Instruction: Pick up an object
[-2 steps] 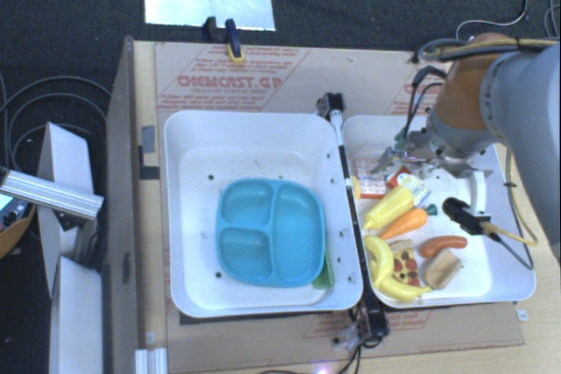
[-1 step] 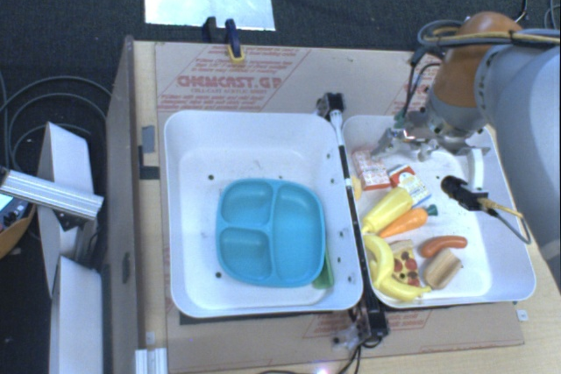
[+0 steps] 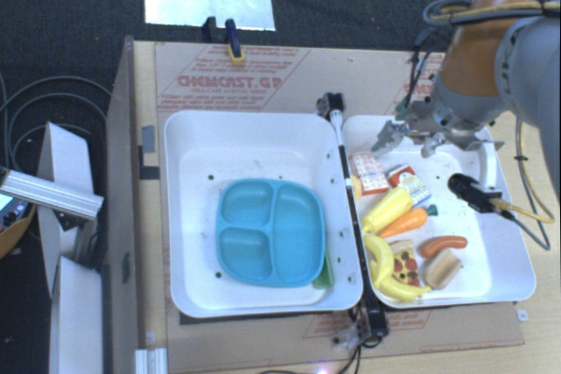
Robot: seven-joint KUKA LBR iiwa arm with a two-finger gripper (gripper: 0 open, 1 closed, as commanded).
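My gripper (image 3: 408,141) hangs over the back of the right bin (image 3: 507,263), fingers spread open with nothing between them. Just below it lie a red-and-white packet (image 3: 368,172) and a small red, white and green carton (image 3: 409,183). Further forward are a yellow vegetable (image 3: 388,208), an orange carrot (image 3: 405,222), a banana (image 3: 384,265), a pizza slice (image 3: 406,260), a red sausage (image 3: 443,245) and a tan bread roll (image 3: 443,269).
The left bin (image 3: 193,188) holds a blue divided plate (image 3: 269,232) with a green thing (image 3: 325,274) poking out at its right edge. A ridge (image 3: 344,188) separates the two bins. The bins rest on cardboard (image 3: 237,74).
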